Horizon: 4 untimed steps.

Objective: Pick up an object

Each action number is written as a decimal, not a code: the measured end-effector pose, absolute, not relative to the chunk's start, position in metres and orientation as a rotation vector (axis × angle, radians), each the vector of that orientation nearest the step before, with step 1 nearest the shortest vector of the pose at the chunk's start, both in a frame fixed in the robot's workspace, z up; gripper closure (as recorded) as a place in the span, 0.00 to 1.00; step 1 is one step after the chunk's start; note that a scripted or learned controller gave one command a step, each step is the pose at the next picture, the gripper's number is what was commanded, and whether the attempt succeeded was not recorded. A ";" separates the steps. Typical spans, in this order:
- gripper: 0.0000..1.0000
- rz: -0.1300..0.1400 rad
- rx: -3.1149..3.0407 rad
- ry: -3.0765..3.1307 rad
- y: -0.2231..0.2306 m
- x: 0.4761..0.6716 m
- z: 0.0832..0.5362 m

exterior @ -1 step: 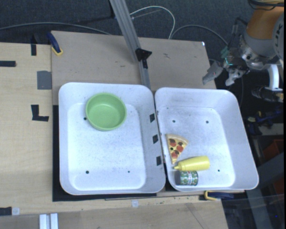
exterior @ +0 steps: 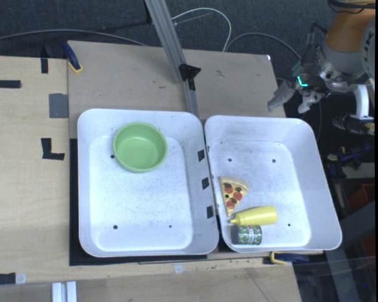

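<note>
Beyond the table's far right corner, the hand (exterior: 292, 98) hung open and empty. Candidate objects lay near the table's front edge: pizza slice (exterior: 232, 192), yellow bottle (exterior: 254, 216), green can (exterior: 247, 234). The bottle probably required a grip across its narrow body.

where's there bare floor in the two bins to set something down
Left bin: everything in front of and right of the green bowl. Right bin: the back and right. Crowded: its front-left corner, with the pizza slice, yellow bottle and can.
</note>
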State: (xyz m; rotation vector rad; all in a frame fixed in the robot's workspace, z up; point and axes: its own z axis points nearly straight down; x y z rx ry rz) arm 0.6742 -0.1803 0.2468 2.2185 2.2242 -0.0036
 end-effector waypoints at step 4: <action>1.00 -0.011 2.222 2.229 -0.187 0.678 0.119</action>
